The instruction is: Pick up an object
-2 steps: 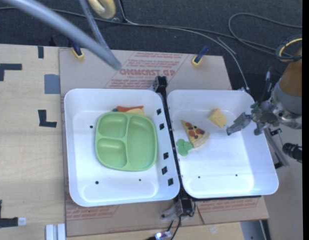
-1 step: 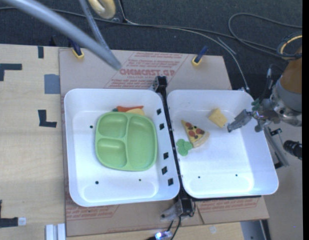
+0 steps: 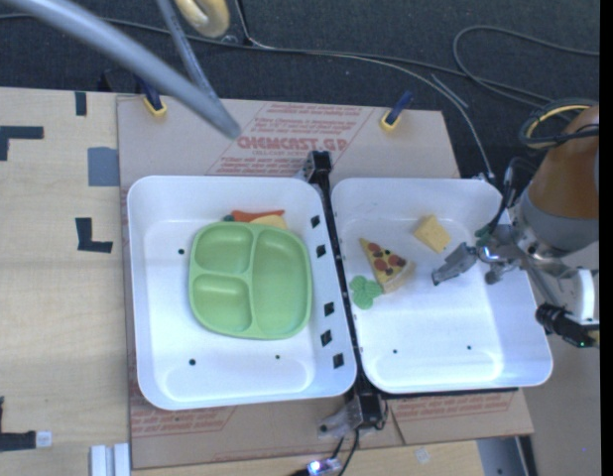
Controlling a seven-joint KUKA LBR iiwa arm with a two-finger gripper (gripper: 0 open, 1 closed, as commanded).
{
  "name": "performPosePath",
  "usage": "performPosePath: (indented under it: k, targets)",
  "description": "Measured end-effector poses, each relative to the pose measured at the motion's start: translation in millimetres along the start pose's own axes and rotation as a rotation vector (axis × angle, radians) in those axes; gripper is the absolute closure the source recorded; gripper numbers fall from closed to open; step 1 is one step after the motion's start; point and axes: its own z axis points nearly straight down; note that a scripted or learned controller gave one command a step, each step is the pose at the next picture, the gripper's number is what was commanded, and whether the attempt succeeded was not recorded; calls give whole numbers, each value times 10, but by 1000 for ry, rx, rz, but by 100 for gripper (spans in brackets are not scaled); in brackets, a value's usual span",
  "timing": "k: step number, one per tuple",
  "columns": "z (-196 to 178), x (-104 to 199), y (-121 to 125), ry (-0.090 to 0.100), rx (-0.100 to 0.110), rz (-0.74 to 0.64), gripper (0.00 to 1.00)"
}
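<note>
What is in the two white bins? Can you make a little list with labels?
left bin: green divided plate, with something orange and yellow peeking out behind it
right bin: pizza slice toy, yellow block, small green piece
gripper: over the right bin, right of the pizza slice, holding nothing
arm: reaches in from the right

Robotics lab, taped bench (image 3: 49, 266), cables (image 3: 485, 43)

Grey arm (image 3: 559, 221) showing orange band above wrist; yellow cable looping over band; metallic grey tool (image 3: 468, 264) tapering to dark fingers; black fitting showing near wrist.
</note>
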Motion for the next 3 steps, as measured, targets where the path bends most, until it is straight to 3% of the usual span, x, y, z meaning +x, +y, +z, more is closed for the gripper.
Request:
performPosePath:
  k: [2, 3]
  targets:
    - [771, -53, -67, -3, -7, 0, 0]
    - [647, -56, -54, -5, -12, 0, 100]
